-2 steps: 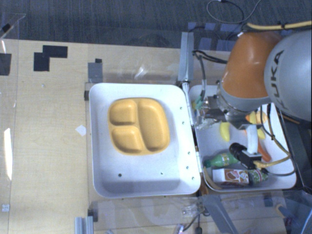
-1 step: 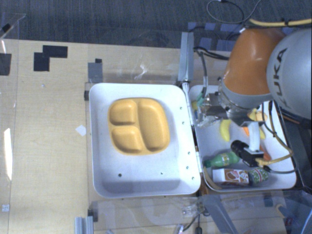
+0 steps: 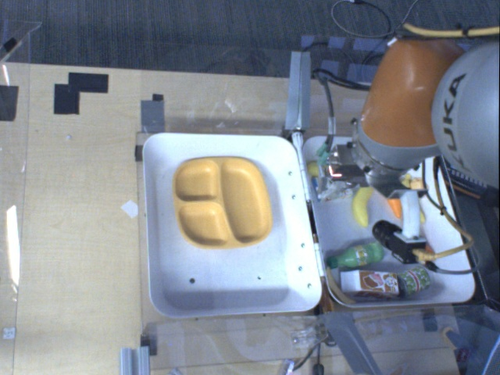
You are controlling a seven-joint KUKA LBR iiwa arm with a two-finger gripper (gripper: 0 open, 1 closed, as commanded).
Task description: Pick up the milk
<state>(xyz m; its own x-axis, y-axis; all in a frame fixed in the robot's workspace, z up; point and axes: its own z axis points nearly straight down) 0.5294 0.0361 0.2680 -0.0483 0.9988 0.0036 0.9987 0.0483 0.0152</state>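
Milk (image 3: 378, 283) lies flat; brown-and-white carton in right bin (image 3: 461, 287).

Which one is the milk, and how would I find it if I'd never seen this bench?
Look at the right bin, the one under the grey and orange arm. Along its near edge lies the milk, a flat brown and white carton on its side. The green bottles touching it are round; the milk is the boxy one.

The arm (image 3: 406, 92) is hanging over the right bin (image 3: 461, 287); a milk carton (image 3: 373, 282) is lying beside a green bottle (image 3: 359, 254).
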